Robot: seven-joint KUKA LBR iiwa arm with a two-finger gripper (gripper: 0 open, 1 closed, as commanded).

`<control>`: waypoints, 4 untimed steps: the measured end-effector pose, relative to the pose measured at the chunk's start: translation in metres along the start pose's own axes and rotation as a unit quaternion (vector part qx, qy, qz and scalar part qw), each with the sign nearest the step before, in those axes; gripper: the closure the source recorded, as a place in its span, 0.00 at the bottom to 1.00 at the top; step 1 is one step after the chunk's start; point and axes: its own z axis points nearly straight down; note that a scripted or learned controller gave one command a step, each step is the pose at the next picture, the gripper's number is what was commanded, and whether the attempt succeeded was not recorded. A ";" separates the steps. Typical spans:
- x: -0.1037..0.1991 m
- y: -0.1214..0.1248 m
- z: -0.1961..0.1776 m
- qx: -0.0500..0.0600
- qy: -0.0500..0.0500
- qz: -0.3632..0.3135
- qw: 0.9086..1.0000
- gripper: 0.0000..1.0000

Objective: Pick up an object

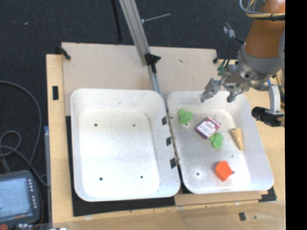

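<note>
Tool: fingers spread wide, nothing between them, poised over the far edge of the right bin.

Recommended approach: descend straight onto one isolated item; the orange block, near the front and apart from its neighbours, looks the easiest candidate.

Right bin contents: green piece by the left wall; purple packet mid-bin, touching a second green piece; tan cone just right of them; orange block.

Left bin: no items seen.

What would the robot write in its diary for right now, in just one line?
gripper: open, holding nothing | position: above right bin far edge | right bin contents: orange block, purple packet, two green pieces, tan cone | pick: not yet done
</note>
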 end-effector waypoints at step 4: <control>-0.004 -0.007 0.165 0.002 -0.001 0.003 1.000 0.00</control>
